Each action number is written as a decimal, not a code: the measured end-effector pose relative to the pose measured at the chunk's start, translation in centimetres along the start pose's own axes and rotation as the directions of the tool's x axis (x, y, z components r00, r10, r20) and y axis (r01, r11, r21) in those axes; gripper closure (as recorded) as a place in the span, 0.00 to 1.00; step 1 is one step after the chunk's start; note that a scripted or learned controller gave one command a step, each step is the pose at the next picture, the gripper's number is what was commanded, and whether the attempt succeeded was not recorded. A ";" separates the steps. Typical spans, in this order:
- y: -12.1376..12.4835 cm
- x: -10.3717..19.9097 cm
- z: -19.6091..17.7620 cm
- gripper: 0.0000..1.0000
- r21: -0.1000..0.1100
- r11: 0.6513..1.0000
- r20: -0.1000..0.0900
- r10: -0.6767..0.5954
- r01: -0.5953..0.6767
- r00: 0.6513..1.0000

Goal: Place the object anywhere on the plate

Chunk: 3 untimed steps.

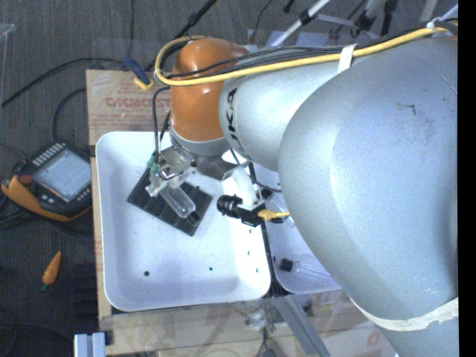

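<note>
A: Report arm position.
B: The grey arm [357, 162] reaches in from the right and covers most of the right bin [297, 277]. Its orange band [199, 88] sits above the left bin [126, 222], with a yellow cable [297, 56] running along the arm.

A: Pincer status?
B: The pincer [177, 192] points down over the upper middle of the left bin. Whether it is spread or pressed together cannot be determined; the clear fingers blur against what lies below.

A: Location of the plate?
B: A dark, flat, square plate [160, 203] lies tilted in the left bin, directly beneath the pincer. No separate object can be made out there.

A: Surroundings?
B: A handheld controller [56, 177] rests on the floor left of the counter [111, 103].
</note>
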<state>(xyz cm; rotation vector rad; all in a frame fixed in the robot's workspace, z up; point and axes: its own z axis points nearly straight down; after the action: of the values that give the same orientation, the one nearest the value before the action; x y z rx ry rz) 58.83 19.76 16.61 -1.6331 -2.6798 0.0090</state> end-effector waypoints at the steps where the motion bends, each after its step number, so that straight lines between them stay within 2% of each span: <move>1: 0.0 0.0 0.0 0.00 0.000 1.000 0.000 0.000 0.000 1.000; 2: 0.0 0.0 -0.6 1.00 0.005 1.000 -0.001 0.000 0.000 1.000; 3: -5.9 -4.1 0.7 1.00 -0.003 0.888 -0.001 -0.460 0.460 0.888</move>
<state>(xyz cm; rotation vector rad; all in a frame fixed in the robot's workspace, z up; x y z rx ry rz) 55.43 13.38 15.99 -0.9525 -2.9891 0.0031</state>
